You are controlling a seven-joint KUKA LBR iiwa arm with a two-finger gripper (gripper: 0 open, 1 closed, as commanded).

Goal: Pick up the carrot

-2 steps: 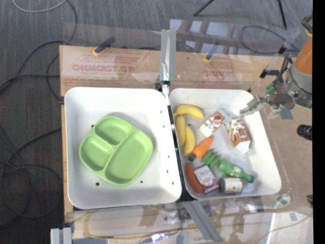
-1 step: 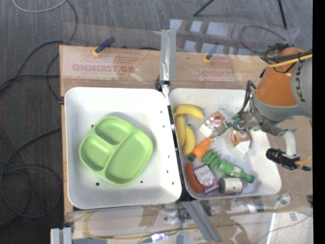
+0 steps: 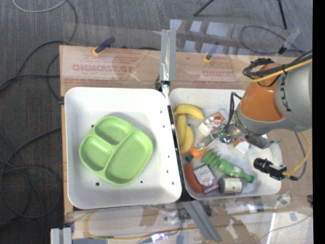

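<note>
The carrot (image 3: 199,149) is seen in the right bin (image 3: 277,187), just beside the bananas (image 3: 184,128) and above the green bottle (image 3: 226,166), with the claw (image 3: 223,135) lowered close to it, though its opening cannot be told

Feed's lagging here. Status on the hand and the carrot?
Hand low in right bin, fingers unclear. Carrot just below-left of it, grasp unconfirmed. Banana and green bottle crowd it.

a divided plate (image 3: 116,150) lies in the left bin (image 3: 76,187); bananas (image 3: 186,123), carrot (image 3: 199,149) and bottle (image 3: 226,167) share the right bin (image 3: 274,187).
</note>
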